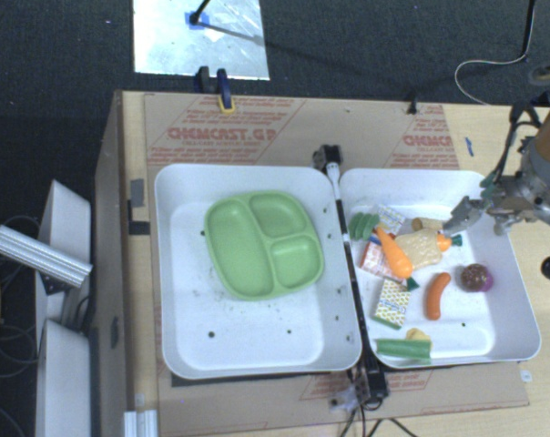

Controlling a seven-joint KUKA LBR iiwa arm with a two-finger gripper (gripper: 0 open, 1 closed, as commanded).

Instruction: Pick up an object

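Green and long, a toy bean pod [404,348] lies at the near edge of the right bin [512,335], with a small yellow bit [417,334] touching it. Both bins are shallow, white, smooth plastic with round corners. Just past the pod sits a flat little packet [392,302] with a speckled print, and beside it a shiny orange sausage [436,296], short and round at the ends. A dark purple ball [475,277] rests near the sausage. In the middle lies a pointy orange carrot [395,253], touching a pale, bumpy bread-like piece [419,247]. A red and white flat packet [373,260] peeks from under the carrot, and a green ribbed thing [364,225] sits by the wall between the bins.

Over in the left bin [184,335] rests a light green plate [265,244] with three hollows, smooth and round-edged.

Reaching in from the right, the grey arm bends low over the right bin. Its gripper [464,213] hangs over the far side, close to the bread piece, with a small orange and green bit [450,240] just below it. Whether the tips are spread or pressed together, I cannot tell.
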